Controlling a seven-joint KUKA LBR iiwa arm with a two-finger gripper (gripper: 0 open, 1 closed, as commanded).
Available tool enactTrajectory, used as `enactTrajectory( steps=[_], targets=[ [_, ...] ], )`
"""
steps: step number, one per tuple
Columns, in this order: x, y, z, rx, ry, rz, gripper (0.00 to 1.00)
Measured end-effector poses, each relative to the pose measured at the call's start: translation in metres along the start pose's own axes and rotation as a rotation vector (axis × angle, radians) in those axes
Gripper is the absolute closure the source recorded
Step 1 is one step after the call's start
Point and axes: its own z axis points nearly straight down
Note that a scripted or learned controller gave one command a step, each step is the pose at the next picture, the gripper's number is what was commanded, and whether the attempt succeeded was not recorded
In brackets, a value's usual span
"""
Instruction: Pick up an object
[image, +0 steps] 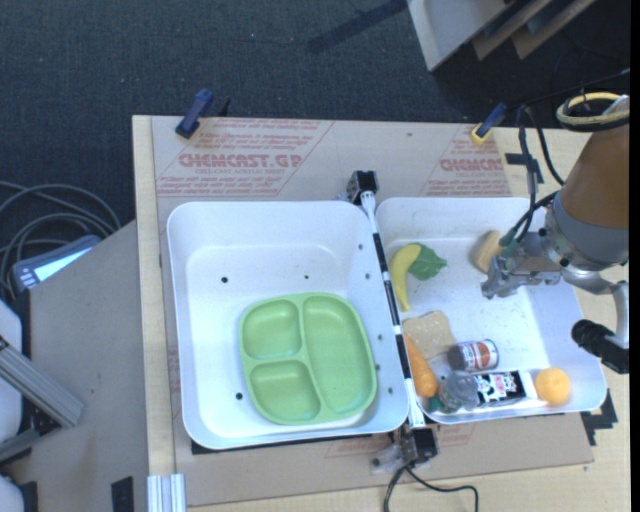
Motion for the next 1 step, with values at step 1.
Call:
enactTrajectory(
  steps=[1],
  targets=[
    [0.0002,-0.0005,0.0006,0.002,0.000,0.000,0.00]
  ],
)
